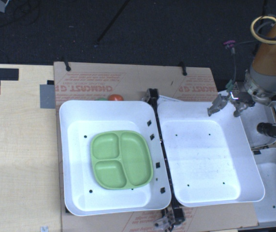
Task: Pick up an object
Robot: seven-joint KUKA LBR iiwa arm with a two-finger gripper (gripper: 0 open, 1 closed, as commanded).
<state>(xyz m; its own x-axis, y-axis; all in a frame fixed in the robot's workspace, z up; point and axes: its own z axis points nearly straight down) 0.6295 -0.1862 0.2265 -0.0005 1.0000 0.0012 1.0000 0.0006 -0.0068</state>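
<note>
From my remote seat I saw the pale green, three-compartment plastic plate (122,159) lying flat in the middle of the left white bin (75,129), well apart from the two-finger gripper (227,108), which hovered at the upper right corner of the right white bin (246,178) with its fingers spread and nothing between them. I counted one plate, two bins and one small orange-red object (115,98) peeking over the left bin's upper rim.

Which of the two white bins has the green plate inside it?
The left shallow white bin holds the green three-compartment plastic plate; the right white bin lies under the two-finger gripper.
</note>
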